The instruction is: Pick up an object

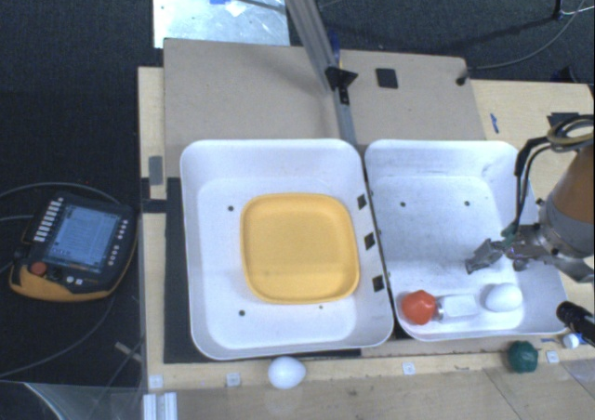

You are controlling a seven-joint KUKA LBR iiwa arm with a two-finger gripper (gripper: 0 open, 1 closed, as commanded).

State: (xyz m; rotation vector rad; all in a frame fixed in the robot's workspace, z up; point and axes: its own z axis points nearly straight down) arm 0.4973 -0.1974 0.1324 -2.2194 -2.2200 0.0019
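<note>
In the right bin (437,177), near its front wall, lie a red-orange ball (418,307), a small white block (457,307) and a white egg-shaped object (503,297). My gripper (497,260) hangs over the right part of this bin, just behind the white egg and apart from it. Its fingers are spread open with nothing between them. The left bin (209,223) holds a square yellow plate (300,247).
A white egg (286,373) lies on the bench in front of the left bin. A green ball (522,356) sits outside the right bin's front right corner. A teach pendant (70,251) rests far left. A metal pole (311,23) slants up behind the bins.
</note>
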